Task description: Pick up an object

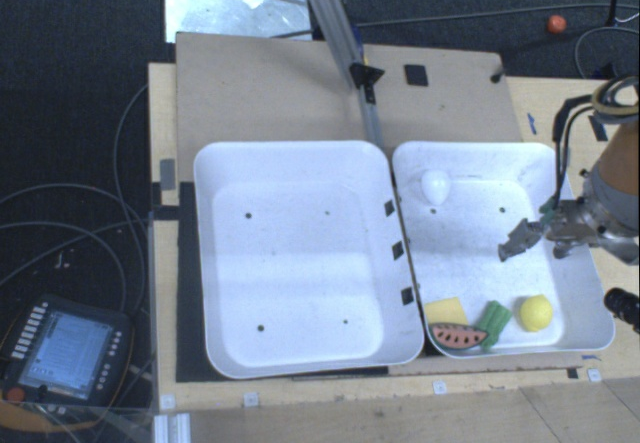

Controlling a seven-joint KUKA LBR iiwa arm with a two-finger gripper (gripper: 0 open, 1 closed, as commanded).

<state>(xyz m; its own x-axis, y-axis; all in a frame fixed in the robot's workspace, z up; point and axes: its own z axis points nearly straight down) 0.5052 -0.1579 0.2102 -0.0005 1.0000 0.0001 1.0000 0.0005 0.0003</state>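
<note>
- Two shallow white plastic bins with rounded corners are seen side by side on a tan bench; the left bin [290, 251] is smooth, dotted with small dark holes.
- In the right bin [480, 193], a pale, rounded white object [436, 186] is seen near the far wall.
- Along the near wall are grouped a yellow wedge [446, 310], a watermelon slice [458, 336], a ridged green piece [493, 320] and a round yellow lemon [536, 312].
- The gripper [517, 241] is seen above the right bin's middle, well apart from every object; nothing is seen between its dark fingers, and whether they are spread cannot be told.
- A teach pendant [62, 349] is seen on the floor at the left.
</note>
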